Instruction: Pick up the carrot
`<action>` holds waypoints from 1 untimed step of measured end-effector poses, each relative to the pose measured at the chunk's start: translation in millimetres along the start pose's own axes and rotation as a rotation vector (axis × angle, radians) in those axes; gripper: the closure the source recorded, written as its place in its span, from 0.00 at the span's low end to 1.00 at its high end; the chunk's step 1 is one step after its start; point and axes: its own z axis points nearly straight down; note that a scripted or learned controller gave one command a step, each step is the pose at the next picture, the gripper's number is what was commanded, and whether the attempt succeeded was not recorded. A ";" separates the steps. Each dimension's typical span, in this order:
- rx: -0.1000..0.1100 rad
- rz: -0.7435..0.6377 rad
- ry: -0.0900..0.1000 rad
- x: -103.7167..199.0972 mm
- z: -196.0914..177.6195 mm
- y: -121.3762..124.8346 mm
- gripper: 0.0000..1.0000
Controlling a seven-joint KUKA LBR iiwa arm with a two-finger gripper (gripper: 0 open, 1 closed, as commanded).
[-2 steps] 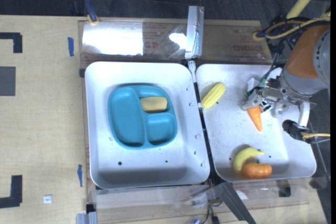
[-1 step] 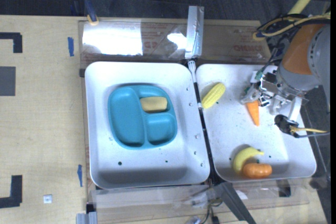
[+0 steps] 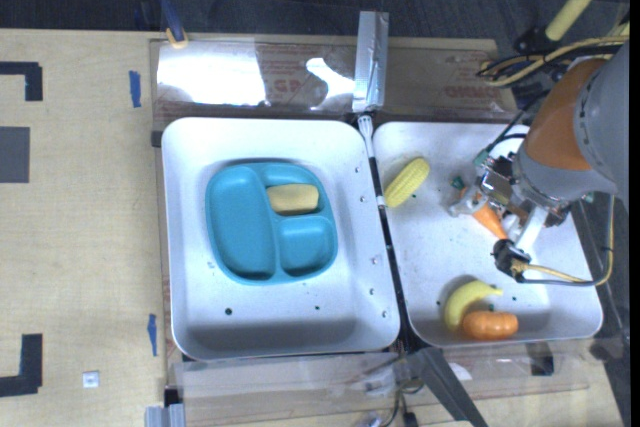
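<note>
The carrot [image 3: 492, 221], a short orange piece, lies in the right bin [image 3: 430, 245] toward its right side. My gripper [image 3: 486, 199] is directly over it and covers its upper end, so only the lower orange tip shows beneath the metal wrist parts. The grey arm with its orange band [image 3: 556, 137] reaches in from the right, above the bin's far right corner.
A yellow corn cob [image 3: 406, 181] lies near the right bin's left wall. A banana [image 3: 468, 299] and an orange round fruit [image 3: 490, 324] sit at its front edge. The left bin [image 3: 190, 295] holds a blue divided plate [image 3: 240, 225] with a tan food piece [image 3: 293, 199]. A cable [image 3: 560, 273] trails right.
</note>
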 end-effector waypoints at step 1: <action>0.002 0.095 -0.001 4.2 0.6 23.5 0.00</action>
